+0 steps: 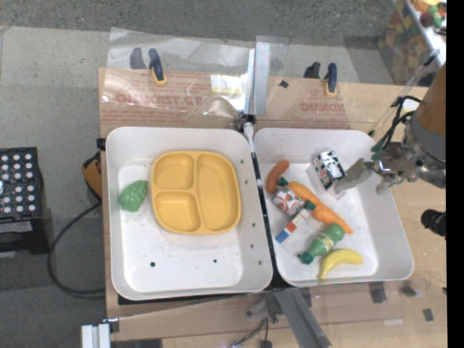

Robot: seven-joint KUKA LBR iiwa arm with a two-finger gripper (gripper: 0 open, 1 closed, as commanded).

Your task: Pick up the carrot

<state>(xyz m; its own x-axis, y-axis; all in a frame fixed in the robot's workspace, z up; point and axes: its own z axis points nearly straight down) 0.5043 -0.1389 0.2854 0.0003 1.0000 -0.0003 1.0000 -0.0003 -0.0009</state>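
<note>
Orange carrot (320, 203) noted lying diagonally in the right bin (388, 227), not gripped.
Nearest us we recorded a yellow banana (339, 260) and green bottle (322, 243); beyond the carrot, the gripper (351, 177) hung beside a black-and-white can (330, 168), grasp state undeterminable.

Red printed lettering runs across two clear plastic sheets (177, 93) clamped behind the bins, but glare and creases leave it unreadable. A small can (289, 200) and a black-and-white packet (330, 167) in the right bin (395, 245) carry labels too small to read.
</note>
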